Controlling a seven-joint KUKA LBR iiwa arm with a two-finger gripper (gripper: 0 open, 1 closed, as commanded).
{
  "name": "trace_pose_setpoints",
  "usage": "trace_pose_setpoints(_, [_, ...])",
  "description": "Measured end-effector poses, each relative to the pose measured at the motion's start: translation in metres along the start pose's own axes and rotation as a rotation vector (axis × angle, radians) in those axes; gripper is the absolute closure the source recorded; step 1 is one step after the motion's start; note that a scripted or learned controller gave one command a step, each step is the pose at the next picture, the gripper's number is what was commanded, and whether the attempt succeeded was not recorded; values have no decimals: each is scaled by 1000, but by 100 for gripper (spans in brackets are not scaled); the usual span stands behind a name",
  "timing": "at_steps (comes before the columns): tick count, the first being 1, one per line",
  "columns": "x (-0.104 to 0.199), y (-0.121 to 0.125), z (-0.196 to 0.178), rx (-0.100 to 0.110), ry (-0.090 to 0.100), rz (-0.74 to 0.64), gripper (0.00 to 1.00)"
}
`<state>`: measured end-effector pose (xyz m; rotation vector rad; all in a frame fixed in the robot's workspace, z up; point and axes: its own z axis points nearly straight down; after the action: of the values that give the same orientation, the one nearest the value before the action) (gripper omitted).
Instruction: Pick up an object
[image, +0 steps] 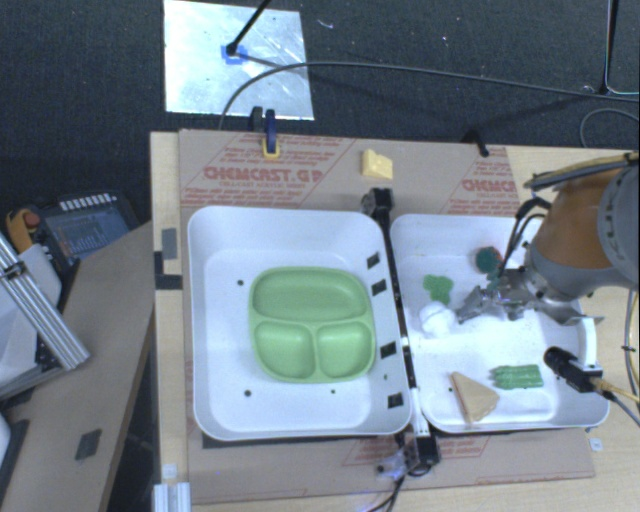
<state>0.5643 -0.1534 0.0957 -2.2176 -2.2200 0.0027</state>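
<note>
The right bin (570, 415) holds several small things. A light green piece (437, 288) lies near its left wall, with a white round piece (435, 319) just below it. A dark green piece (487, 260) sits toward the back. Along the front lie a green ridged block (517, 377) and a tan wedge (474, 397). My gripper (468, 309) reaches in from the right and hangs low over the middle of this bin. Its tip is right beside the white round piece and just below the light green piece. Nothing shows between its fingers.
The left bin (215, 300) holds a pale green divided plate (308, 325). A black divider with clips (392, 320) runs between the bins. A yellow piece (377, 164) lies on the cardboard behind the bins. The grey and orange arm (590, 235) covers the right bin's far right side.
</note>
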Motion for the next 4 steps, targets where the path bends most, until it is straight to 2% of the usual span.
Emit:
trace_pose_setpoints(1, [0, 1, 11, -3, -1, 0, 0])
trace_pose_setpoints(2, [0, 2, 0, -7, -3, 0, 100])
trace_pose_setpoints(4, [2, 5, -118, -12, -3, -4, 100])
